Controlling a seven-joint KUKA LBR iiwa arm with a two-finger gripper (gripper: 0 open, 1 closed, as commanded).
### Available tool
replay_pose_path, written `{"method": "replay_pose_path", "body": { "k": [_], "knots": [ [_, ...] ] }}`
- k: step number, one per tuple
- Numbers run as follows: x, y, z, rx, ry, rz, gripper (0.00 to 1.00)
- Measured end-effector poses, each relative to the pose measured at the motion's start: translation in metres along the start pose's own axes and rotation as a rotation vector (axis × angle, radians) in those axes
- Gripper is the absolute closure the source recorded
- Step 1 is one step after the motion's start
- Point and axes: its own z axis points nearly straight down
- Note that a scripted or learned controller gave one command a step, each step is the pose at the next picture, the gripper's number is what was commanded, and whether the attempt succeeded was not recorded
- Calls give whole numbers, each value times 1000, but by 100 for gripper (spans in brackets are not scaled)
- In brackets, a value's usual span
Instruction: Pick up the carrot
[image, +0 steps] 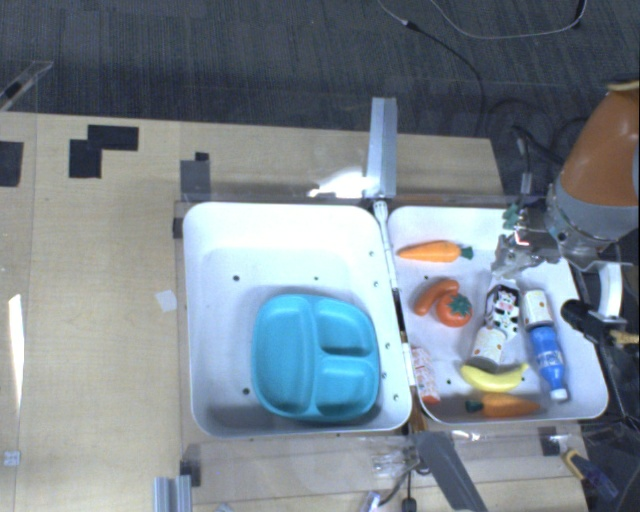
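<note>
Lying just left of the hand (520, 250), grip state unclear: carrot (431, 252), untouched.

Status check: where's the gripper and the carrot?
Gripper over right bin, nothing held. Carrot lies at bin's far side, untouched. Tomato close by, not blocking.

Both bins (200, 300) are white. The divided plate (317, 354) is light blue. The carrot (430, 252) is orange with a green top; the tomato (455, 309) is red, the banana (492, 376) yellow, the bottle (546, 350) blue with a white cap. The arm (600, 160) is grey, banded orange.
</note>
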Motion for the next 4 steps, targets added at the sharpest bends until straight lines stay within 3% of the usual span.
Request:
{"method": "replay_pose_path", "body": {
  "k": [1,2,3,4],
  "knots": [
    [-47,-3,7,1,-1,219,100],
    [-79,14,-12,-1,-1,117,100],
    [-33,25,4,3,-1,462,100],
    [-39,29,-11,2,-1,954,100]
  ]
}}
